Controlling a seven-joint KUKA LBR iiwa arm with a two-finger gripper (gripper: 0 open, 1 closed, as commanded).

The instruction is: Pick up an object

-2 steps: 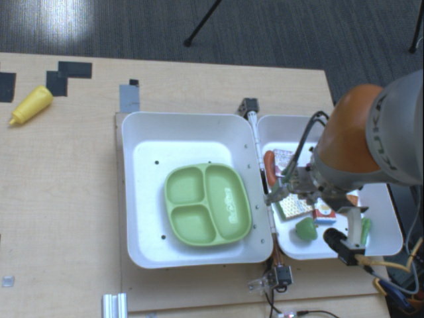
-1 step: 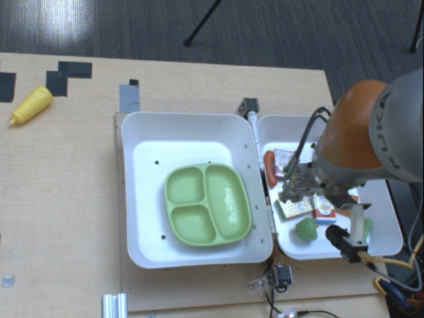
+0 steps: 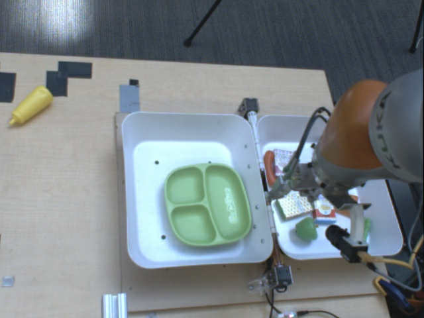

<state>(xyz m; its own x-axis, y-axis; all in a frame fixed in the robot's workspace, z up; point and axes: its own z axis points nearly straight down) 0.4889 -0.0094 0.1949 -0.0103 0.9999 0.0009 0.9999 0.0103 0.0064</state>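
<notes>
Objects lie jumbled in right bin: checkered packet, green lump, red stick. Gripper hovers low over them; its grip state can't be told. Nothing lifted yet.

Bright, even overhead light. A pale glare patch sits on the dark carpet at eleven o'clock. The left bin is washed nearly blank white, its walls barely shaded. Under the arm at three o'clock falls a soft shadow. Focus is slightly soft throughout.
</notes>
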